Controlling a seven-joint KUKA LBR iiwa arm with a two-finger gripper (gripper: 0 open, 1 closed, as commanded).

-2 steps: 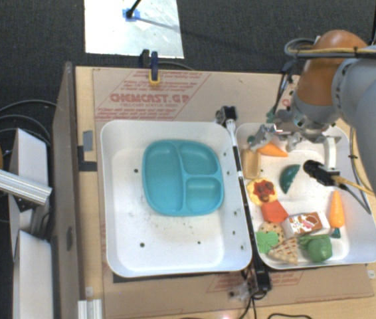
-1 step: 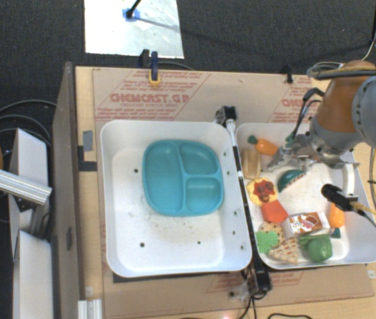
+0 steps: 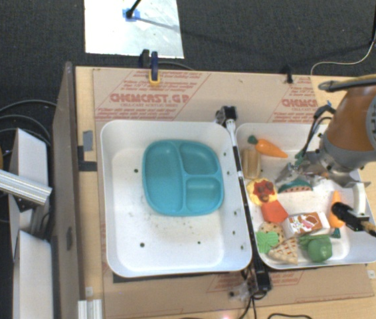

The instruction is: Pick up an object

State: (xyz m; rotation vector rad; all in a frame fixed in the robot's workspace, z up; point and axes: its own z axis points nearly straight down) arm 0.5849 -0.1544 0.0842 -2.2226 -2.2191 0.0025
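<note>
Camera view, from above the bench. My arm (image 3: 361, 121) enters from the right and bends down over the right bin (image 3: 374, 244). My gripper (image 3: 299, 175) hangs low near that bin's middle, just above the toy food; whether its tips are spread or pressed together I cannot tell, and nothing is visibly pinched.

Candidate objects all lie in the right bin: a carrot (image 3: 268, 147) toward its far left corner, a yellow-and-red piece (image 3: 263, 190) against its left wall, an orange block (image 3: 274, 211) just nearer than that, a small white carton (image 3: 305, 224) near the middle, a cookie (image 3: 268, 234) and a cracker wedge (image 3: 285, 250) by the near edge, and a green vegetable (image 3: 318, 248) in the near right part.

Risks, as I judge them: the items lie crowded and touching, so a descent may nudge neighbours or close on an edge and slip. The bin's left wall and the divider between the bins (image 3: 239, 178) limit approach to the pieces beside them.

The left bin (image 3: 118, 211) carries a teal compartment plate (image 3: 182, 177) at its centre, well apart from my working area.
</note>
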